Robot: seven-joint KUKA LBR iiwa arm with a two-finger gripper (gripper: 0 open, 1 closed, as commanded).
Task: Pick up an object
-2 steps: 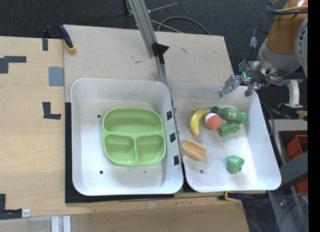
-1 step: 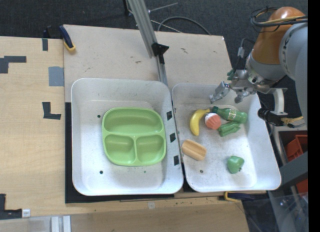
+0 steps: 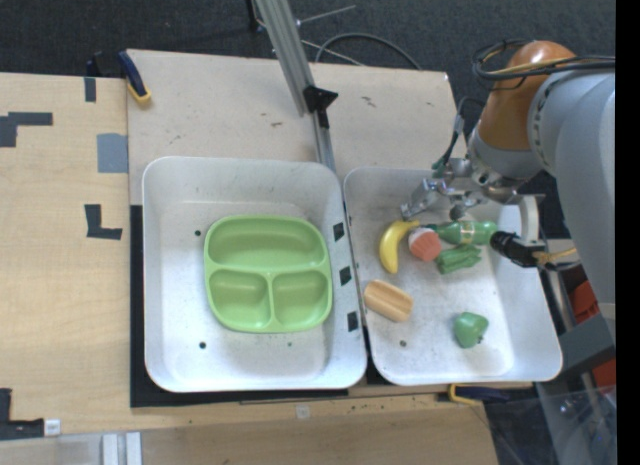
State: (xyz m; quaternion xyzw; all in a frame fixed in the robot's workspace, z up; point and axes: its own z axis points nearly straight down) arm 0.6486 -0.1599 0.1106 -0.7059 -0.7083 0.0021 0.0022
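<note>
Currently, the end effector (image 3: 440, 196) is hovering low over the far part of the right bin (image 3: 530, 348), its opening not discernible, while the banana (image 3: 391, 245) and neighbouring toys are lying unlifted on the bin floor, leaving the pick undone.

Two white bins side by side on bench (image 3: 230, 103). Left bin (image 3: 165, 253): green divided plate (image 3: 268, 273), centred. Right bin (image 3: 520, 338): claw (image 3: 440, 203) low at 12 o'clock, just above banana (image 3: 392, 245). Red piece (image 3: 425, 245) touching banana at its 3 o'clock; green pieces (image 3: 462, 246) beside. Bread roll (image 3: 388, 300) at 8 o'clock; green pepper (image 3: 469, 329) at 5 o'clock.
</note>
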